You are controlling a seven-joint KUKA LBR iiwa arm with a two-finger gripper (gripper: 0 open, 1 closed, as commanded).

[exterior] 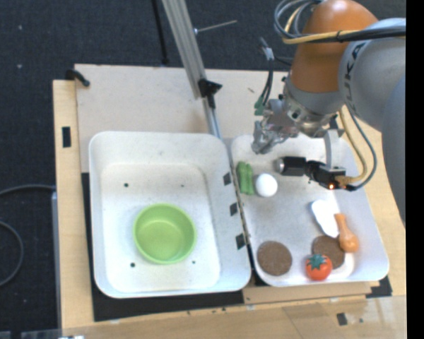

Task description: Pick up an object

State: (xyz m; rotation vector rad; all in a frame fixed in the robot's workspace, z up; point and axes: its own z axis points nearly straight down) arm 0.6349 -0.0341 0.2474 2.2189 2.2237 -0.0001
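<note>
At the left, the left bin (pixel 113 182) is seen to carry a green bowl (pixel 165 233), set toward its near edge and well apart from the arm. Along the left wall of the right bin (pixel 297 210), a green oblong piece (pixel 244 177) is laid, and a white ball (pixel 266 185) is found touching or just beside it. Nearer the front edge a brown disc (pixel 274 258) is placed, then a red tomato-like toy (pixel 318 267) in front of a second brown disc (pixel 327 246), with a white piece (pixel 325 217) and an orange piece (pixel 345 235) toward the right wall. Above the far left corner of the right bin the gripper (pixel 263 141) is held, with nothing seen between its fingers; whether the pincer is wide or narrow cannot be told at this slant. The step in hand is judged to be the approach, with no object yet picked. The nearest candidates are judged to be the white ball and the green oblong piece, just in front of the gripper; a short move toward the front edge and a descent would be called for, with care taken that the ball is not rolled against the wall. The bins are borne by a pale wooden bench (pixel 141 97), from whose far edge a slanted metal post (pixel 187 48) is raised, and dark carpet (pixel 56 20) is spread around it.
</note>
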